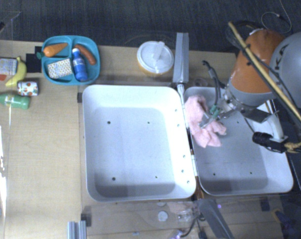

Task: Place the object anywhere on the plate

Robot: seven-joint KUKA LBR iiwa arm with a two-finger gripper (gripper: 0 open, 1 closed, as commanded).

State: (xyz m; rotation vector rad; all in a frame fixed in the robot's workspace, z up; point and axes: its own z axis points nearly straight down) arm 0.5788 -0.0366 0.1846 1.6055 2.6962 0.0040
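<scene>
Task status: not complete. The pink cloth [204,127] lies in the right bin [250,176], at its upper left, close against the wall shared with the left bin. No plate can be identified with certainty. The nearest candidates are the blue divided tray [93,59] at upper left and the round white lid-like disc [155,57] at upper centre; both sit on the bench, outside the bins. Lifting, transfer and release are judged to remain.

Layout, left to right:

- Far left edge: a small carton [2,66], a banana [17,72], a small can [27,88] and a green bottle [11,100] lie on the wooden bench [41,173].
- Upper left: the blue divided tray holds toy food and a small blue bottle.
- Centre: the left bin [135,143] is a shallow white tray with a few small dark holes in its floor.
- Upper centre: the round white disc sits beside a grey metal rail [180,59] that runs down toward the seam between the bins.
- Right of centre: the right bin holds the cloth, which is crumpled and soft; expect it to sag and trail when lifted.
- Right: the gripper [213,114] is down at the cloth's right side, in contact with it. Whether it is apart or together on the fabric cannot be told at this resolution, so a grasp is not confirmed. The grey arm [289,59] with its orange band enters from the upper right, with cables alongside.

Beyond the bench, along the top of the frame, is dark carpet [115,9].
</scene>
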